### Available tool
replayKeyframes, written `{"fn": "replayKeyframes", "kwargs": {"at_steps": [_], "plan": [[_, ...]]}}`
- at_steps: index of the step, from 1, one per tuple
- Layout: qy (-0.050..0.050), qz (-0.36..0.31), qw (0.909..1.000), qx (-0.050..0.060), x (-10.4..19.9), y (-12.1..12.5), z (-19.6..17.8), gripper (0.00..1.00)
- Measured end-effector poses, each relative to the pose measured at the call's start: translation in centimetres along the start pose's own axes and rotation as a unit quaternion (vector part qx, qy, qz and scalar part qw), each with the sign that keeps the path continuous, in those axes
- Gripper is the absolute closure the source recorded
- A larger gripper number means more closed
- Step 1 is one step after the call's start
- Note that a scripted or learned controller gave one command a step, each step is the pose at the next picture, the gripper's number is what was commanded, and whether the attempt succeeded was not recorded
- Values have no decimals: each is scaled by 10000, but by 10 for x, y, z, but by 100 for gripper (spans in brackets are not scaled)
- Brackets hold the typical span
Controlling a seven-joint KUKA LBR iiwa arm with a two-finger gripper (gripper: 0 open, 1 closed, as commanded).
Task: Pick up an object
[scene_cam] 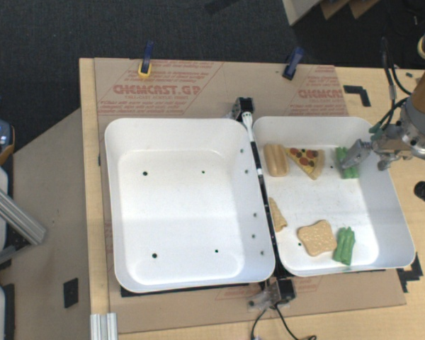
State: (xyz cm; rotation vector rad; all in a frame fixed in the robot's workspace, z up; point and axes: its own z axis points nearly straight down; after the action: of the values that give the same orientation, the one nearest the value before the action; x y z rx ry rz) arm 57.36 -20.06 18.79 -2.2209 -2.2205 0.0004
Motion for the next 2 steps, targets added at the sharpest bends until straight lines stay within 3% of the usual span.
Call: {"fn": "replayKeyframes", "kwargs": {"at_steps": [1,2], "plan": [[-15,7,10000,-30,0,-24,-57,0],[-20,-4,10000,-37,-9,-9,-97,0]]}}
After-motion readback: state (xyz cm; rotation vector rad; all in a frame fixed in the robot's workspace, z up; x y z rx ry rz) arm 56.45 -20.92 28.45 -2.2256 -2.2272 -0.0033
